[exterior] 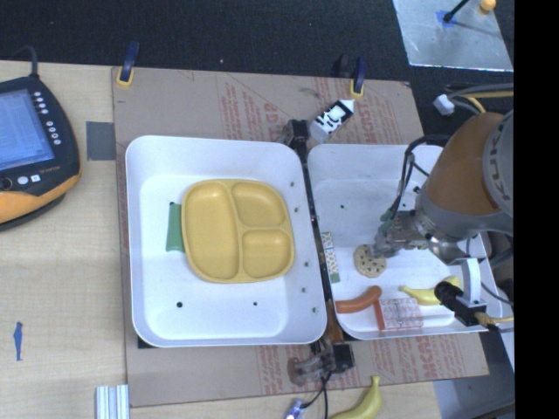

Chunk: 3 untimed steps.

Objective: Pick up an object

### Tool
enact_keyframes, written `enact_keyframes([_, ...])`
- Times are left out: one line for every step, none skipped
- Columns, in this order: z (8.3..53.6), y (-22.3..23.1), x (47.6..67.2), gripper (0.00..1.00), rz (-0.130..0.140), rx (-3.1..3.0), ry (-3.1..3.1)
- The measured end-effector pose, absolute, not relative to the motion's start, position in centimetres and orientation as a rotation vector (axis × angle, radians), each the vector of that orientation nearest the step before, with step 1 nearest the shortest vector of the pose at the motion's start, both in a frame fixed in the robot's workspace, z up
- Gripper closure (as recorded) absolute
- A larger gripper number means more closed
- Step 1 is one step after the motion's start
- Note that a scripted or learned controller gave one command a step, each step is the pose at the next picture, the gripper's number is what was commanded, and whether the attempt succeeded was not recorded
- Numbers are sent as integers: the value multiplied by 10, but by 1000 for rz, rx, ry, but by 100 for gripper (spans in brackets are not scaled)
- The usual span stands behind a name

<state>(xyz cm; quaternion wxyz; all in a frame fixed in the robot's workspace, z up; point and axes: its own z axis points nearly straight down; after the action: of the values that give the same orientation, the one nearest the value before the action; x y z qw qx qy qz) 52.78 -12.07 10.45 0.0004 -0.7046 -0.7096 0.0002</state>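
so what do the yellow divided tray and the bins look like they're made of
Yellow divided tray: likely molded plastic, matte to satin, with uniform colour and soft rounded compartment ridges. Left bin and right bin: probably thin formed plastic, smooth white with rounded corners, though coated metal can't be excluded.

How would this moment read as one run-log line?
arm: over right bin | gripper: above cookie | grip: unclear | hotdog, banana: untouched

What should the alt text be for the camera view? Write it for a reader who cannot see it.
A grey robot arm reaches from the right into the right white bin, its pincer just above a cookie, with a hot dog and banana nearby. The left white bin holds a yellow divided plate.
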Motion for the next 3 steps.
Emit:
enact_keyframes([104,-121,528,0,1,-2212,-2230])
enact_keyframes([115,-122,528,100,2,-2210,-2230])
enact_keyframes([115,-121,528,0,2,-2210,-2231])
